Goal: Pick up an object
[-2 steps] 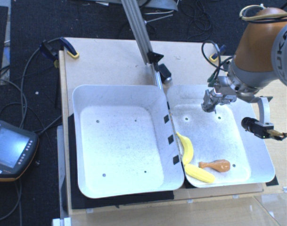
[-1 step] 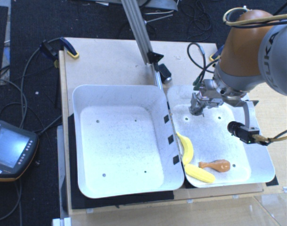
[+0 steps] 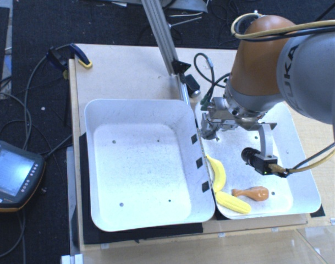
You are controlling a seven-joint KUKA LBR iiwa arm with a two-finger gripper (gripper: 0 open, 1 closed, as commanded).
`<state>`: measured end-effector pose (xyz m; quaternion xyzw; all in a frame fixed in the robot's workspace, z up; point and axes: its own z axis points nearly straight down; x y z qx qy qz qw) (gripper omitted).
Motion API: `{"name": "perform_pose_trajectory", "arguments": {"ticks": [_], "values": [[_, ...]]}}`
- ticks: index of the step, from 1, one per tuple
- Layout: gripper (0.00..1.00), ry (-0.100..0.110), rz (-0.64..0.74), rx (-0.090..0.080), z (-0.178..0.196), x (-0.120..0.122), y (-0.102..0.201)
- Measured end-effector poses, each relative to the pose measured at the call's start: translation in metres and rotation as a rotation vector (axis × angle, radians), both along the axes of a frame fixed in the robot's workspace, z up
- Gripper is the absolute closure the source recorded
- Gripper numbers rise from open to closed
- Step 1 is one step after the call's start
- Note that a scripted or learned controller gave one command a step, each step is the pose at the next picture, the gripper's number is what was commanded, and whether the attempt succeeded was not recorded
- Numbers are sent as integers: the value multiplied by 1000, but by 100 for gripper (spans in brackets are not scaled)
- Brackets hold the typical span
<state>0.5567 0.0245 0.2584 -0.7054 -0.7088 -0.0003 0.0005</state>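
Note:
A yellow banana (image 3: 219, 176) lies in the right bin (image 3: 299, 194), curving along its left wall toward the front edge. Just right of its lower end rests an orange-brown drumstick-shaped toy (image 3: 252, 193). My gripper (image 3: 210, 127) hangs under the grey and orange wrist at the back left of the right bin, close to the divide between the bins. It is above and behind the banana, apart from it. The wrist body hides much of the gripper, and I see nothing held in it.
The left bin (image 3: 91, 120) stands beside the right one. A slanted aluminium post (image 3: 163, 34) rises behind the bins. Cables and a small black unit (image 3: 256, 159) hang from the arm over the right bin. A teach pendant (image 3: 10, 174) lies off the bench at left.

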Motion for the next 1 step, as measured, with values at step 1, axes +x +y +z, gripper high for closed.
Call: {"name": "perform_pose_trajectory", "arguments": {"ticks": [1], "values": [[100, 1, 1, 0, -9, -16, 60]]}}
